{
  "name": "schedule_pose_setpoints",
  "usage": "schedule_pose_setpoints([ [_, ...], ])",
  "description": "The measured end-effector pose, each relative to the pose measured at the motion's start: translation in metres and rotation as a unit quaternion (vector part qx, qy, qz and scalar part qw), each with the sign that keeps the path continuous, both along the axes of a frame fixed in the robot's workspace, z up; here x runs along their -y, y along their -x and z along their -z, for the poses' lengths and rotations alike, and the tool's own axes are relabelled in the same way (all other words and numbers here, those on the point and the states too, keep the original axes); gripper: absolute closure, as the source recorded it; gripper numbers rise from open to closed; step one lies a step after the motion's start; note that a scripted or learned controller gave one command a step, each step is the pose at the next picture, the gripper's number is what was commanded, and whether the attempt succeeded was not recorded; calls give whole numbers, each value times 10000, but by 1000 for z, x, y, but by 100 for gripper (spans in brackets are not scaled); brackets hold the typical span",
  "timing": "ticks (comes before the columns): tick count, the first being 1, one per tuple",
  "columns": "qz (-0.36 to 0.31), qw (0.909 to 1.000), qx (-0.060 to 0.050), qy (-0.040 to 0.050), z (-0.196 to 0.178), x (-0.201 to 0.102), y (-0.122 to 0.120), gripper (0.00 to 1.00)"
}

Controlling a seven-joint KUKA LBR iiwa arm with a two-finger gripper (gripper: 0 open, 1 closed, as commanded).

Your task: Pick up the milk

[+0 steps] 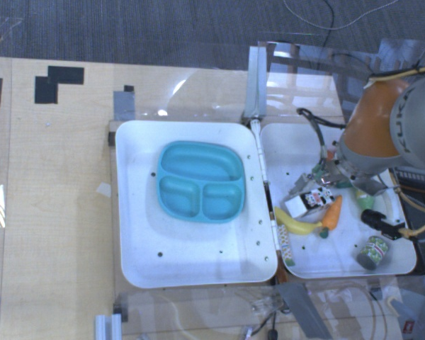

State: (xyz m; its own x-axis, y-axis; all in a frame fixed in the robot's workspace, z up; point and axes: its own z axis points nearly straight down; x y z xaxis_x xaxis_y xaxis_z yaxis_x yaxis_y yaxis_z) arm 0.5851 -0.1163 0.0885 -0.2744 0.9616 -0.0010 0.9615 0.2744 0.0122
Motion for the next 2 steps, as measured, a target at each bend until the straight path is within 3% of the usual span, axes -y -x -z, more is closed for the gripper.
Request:
schedule_pose_setpoints([
  [1, 2, 10000, 10, -8, -10, 0, -2, 100],
  [2, -765, 9971, -52, 14, -95, -75, 39, 100],
])
